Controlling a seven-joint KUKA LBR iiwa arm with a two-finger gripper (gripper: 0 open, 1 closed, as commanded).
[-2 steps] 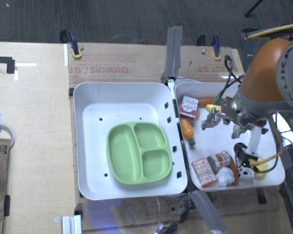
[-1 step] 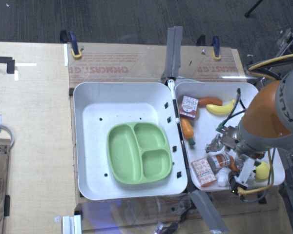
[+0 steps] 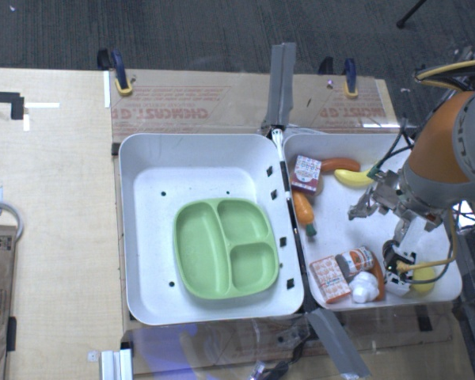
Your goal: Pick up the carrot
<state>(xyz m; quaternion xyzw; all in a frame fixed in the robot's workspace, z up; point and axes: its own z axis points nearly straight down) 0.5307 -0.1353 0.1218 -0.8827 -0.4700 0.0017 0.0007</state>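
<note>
I see the left bin (image 3: pixel 146 212) bearing just a green divided plate (image 3: pixel 226 248), so it plays no part here. The work is all in the right bin (image 3: pixel 340 232), where the arm (image 3: pixel 443 145) reaches in from the right. The gripper (image 3: pixel 370 200) hangs over bare floor mid-bin, apart from everything. I cannot tell whether the pincer is wide or narrow. The carrot (image 3: pixel 303 210) lies against the bin's left wall, green end nearward, just near of a small red-and-white box (image 3: pixel 306 172). I judge that wall leaves little room on that side, so I'd favour closing along it.
</note>
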